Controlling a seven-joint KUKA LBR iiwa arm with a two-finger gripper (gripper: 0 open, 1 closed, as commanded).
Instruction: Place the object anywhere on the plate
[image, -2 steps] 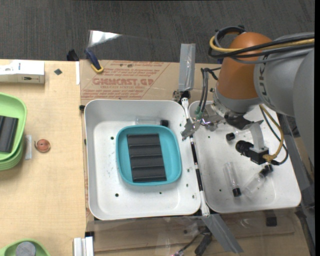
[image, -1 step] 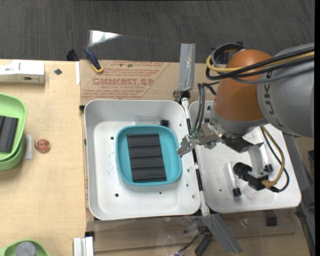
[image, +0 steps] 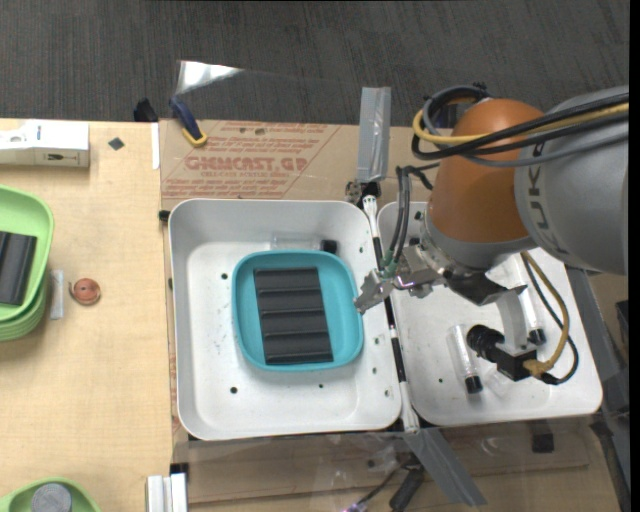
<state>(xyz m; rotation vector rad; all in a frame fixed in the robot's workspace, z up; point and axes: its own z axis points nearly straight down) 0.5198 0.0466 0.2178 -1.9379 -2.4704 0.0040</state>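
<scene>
A teal plate (image: 345, 325) lies in the middle of the left white bin (image: 200, 390). A black ridged rectangular block (image: 292, 315) rests flat on the plate and covers most of its inside. My gripper (image: 373, 291) hangs over the divider between the two bins, just off the plate's right rim and apart from the block. The grey arm with its orange band (image: 480, 190) reaches in over the right bin (image: 560, 400).
A small dark item (image: 328, 245) lies in the left bin behind the plate. A clear tube (image: 464, 356) lies in the right bin. On the bench to the left are a green tray (image: 35, 225), an orange disc (image: 86, 291) and a white box (image: 42, 145). Cardboard (image: 250, 155) lies behind the bins.
</scene>
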